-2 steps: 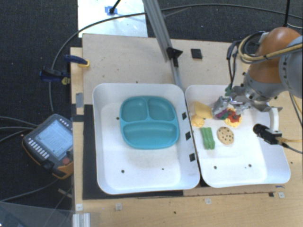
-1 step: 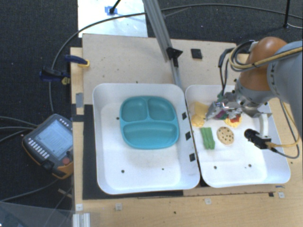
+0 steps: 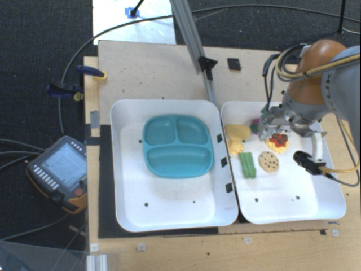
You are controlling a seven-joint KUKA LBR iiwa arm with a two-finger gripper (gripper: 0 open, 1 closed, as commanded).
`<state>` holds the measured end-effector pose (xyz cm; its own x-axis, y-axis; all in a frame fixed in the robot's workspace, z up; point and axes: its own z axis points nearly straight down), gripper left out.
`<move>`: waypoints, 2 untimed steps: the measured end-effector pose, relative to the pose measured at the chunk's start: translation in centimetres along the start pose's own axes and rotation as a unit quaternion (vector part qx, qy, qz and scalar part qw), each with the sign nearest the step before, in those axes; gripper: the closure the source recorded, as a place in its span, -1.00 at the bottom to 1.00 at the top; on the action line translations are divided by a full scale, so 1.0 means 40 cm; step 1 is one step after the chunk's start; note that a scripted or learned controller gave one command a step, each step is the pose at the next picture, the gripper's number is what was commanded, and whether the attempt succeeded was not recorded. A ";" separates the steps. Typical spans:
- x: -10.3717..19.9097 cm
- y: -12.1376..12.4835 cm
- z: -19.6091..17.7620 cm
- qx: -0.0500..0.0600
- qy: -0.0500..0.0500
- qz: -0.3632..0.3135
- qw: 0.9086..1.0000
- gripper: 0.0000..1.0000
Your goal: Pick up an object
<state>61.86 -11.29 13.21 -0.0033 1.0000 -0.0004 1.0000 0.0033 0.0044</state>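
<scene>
In the camera view, the arm [image 3: 333, 72] is reaching in from the right and hanging its gripper [image 3: 274, 130] low over the far part of the right bin [image 3: 293, 208]. The gripper is sitting just above a red and yellow toy [image 3: 277, 144], and whether it is open or closed on anything I cannot tell, since the wrist is blocking the tips. Around it, other pickable pieces are lying in the same bin: a yellow piece [image 3: 237, 132] to the left by the far wall, a smaller yellow bit [image 3: 235, 147] just nearer, a green piece [image 3: 247, 165] nearer still, and a spotted cookie [image 3: 268, 162] beside the green one. The left bin [image 3: 130, 196] is carrying a teal divided plate [image 3: 177, 147] (not a likely target, being flat and wide). The bench [image 3: 146, 72] is lying bare beyond the bins.

By my reading, the step in hand is the descent onto the red and yellow toy. The next move is calling for a firm close, then a straight lift.
</scene>
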 end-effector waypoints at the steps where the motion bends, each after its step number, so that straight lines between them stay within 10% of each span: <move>1: -0.008 0.030 -0.142 -0.002 -0.001 -0.001 1.000 1.00; 2: -0.008 0.035 -0.228 -0.001 0.000 -0.001 1.000 1.00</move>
<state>63.20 -11.60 22.35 -0.0051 1.0000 -0.0007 1.0000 0.0051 0.0063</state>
